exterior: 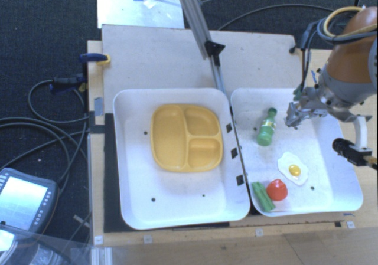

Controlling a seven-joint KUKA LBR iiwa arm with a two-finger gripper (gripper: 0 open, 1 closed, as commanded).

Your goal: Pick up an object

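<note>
Bottle (267,127) lying lengthwise, cap toward far rim, gripper (293,117) beside it, jaw state unclear

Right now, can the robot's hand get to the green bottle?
Probably yes. The hand hovers in the right bin, just right of the bottle. Nothing lies between them, and the egg and tomato sit well below, out of the way.

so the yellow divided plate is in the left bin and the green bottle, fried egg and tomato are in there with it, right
Not quite. The camera view shows the yellow divided plate alone in the left bin. The green bottle, fried egg and tomato lie in the right bin.
</note>
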